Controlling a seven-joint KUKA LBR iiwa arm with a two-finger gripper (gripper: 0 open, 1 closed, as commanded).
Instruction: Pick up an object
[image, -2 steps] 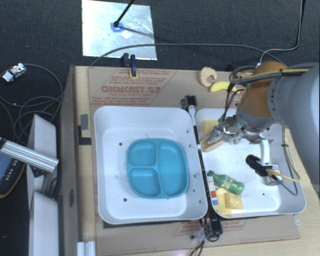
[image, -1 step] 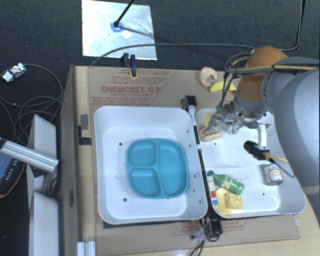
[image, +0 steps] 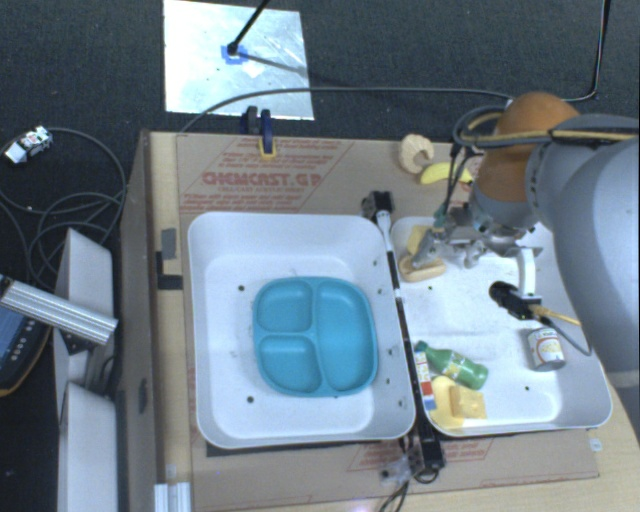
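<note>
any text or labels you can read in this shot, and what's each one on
"CHEMCAST G P", red print on the brown board behind the bins; last letters uncertain.
Smaller red lines above and below it: too blurred to read.
Label on the small can in the right bin: too small to read.
Label on the green bottle: unreadable.

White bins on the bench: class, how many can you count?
2. The left white bin holds a blue divided plate; the right white bin, beside it, holds small objects.
</note>
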